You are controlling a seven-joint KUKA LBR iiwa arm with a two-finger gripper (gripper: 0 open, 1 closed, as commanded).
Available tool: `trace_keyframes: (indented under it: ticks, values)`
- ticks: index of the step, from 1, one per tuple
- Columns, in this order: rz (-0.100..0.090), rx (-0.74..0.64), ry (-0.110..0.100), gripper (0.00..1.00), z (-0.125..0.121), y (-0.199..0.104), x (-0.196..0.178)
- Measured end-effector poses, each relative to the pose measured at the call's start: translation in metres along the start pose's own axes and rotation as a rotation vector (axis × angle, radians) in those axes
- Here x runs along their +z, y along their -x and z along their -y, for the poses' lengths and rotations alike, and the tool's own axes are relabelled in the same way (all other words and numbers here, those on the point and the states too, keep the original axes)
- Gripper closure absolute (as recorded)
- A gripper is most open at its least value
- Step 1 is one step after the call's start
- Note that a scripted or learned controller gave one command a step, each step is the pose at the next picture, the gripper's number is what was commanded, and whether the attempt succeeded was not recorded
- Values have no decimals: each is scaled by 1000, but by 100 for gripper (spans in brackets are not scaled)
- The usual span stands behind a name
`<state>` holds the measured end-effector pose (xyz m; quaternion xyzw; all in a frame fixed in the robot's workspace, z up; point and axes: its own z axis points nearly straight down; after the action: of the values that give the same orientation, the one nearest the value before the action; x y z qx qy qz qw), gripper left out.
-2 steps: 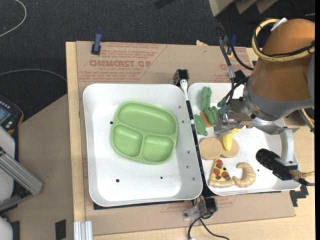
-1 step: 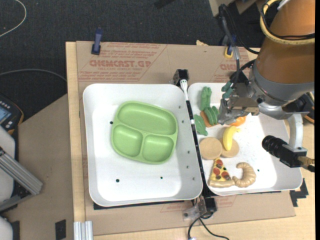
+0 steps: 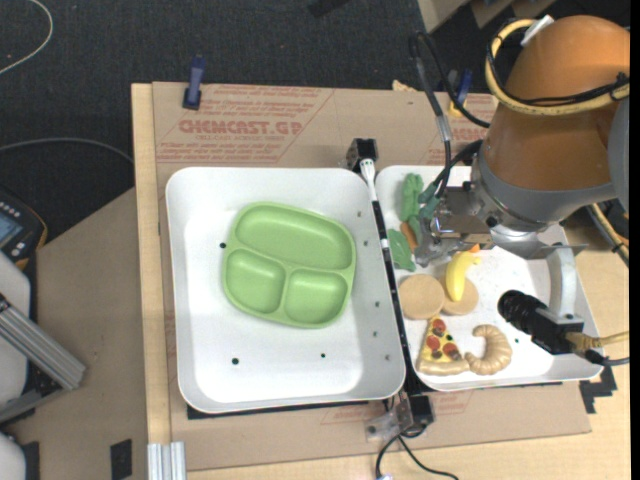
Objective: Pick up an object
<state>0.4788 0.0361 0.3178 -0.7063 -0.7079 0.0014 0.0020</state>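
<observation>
Task not yet accomplished: the tool, its open-or-closed state indeterminable, is lowered into the right bin above the banana, which lies on the bin floor beside the pizza slice and croissant.

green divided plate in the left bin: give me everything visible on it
The light green, matte plastic divided plate lies flat, right side up, turned slightly in the shallow white left bin, a little above centre. It has rounded corners and three compartments: one long one at the far side, two smaller ones nearer the camera. All three look bare. It touches just the bin floor.
</observation>
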Motion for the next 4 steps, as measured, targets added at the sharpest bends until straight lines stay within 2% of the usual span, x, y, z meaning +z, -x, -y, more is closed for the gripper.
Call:
trace_keyframes:
  ticks: [1, 2, 3, 4]
  values:
    - [2, 5, 9, 100, -1, 29, -17]
    - [0, -3, -6, 100, -7, -30, 74]
    - [-1, 1, 18, 100, -1, -17, -36]
    - [1, -2, -4, 100, 0, -55, 23]
